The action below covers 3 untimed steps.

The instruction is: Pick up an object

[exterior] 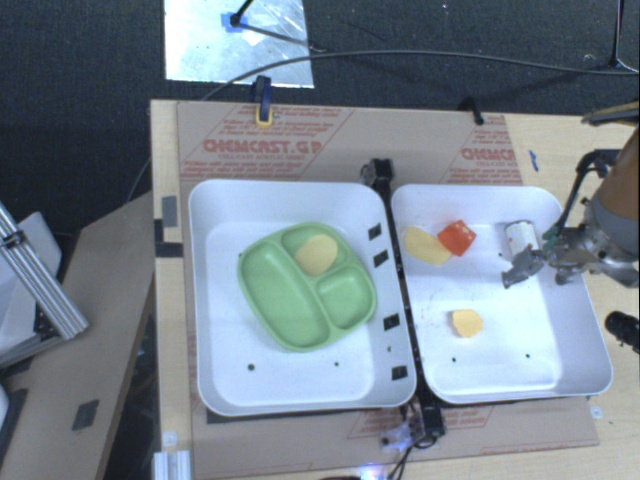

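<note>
Reached in from three o'clock, end effector (527, 265) low over the right bin (500, 373), fingers slightly apart and clamped on nothing. Lay at its nine o'clock: a red block (457, 236) touching a pale yellow piece (426, 247), with a small yellow chunk (466, 322) toward seven o'clock. Sat in the left bin (225, 368): a green divided plate (290, 303) carrying a yellow item (317, 254).

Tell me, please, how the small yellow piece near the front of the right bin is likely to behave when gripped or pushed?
The yellow piece looks small and chunky, so probably light and stiff rather than floppy. It lies alone on the smooth floor of the right bin, so a push may slide it. Its rounded outline might let it slip from the gripper.
</note>
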{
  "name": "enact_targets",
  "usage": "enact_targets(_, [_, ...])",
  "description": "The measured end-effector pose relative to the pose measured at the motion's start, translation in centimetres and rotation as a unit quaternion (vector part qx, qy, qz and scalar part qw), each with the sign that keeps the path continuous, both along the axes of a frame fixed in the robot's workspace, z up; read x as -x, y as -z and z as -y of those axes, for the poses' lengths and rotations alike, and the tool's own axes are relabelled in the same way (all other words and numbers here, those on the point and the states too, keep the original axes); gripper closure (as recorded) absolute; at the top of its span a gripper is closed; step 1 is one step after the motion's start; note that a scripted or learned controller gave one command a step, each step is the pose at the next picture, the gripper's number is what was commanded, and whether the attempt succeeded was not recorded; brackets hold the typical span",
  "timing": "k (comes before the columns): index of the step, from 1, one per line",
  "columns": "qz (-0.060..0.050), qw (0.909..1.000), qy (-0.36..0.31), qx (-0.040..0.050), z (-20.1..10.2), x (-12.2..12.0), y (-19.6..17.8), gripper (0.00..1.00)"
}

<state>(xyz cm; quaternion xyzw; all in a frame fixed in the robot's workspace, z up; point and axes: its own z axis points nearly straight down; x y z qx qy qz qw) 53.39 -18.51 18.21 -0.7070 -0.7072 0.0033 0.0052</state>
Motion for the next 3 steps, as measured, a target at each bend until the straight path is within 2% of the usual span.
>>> enact_targets(1, [0.007,1.0,-0.002,0.0017,0.0,-0.3,-0.7,0.0])
enact_targets(2, [0.005,1.0,-0.001,0.0011,0.1,-0.3,3.4,0.0])
enact_targets(3, [0.006,1.0,-0.001,0.001,0.4,-0.8,9.4,0.0])
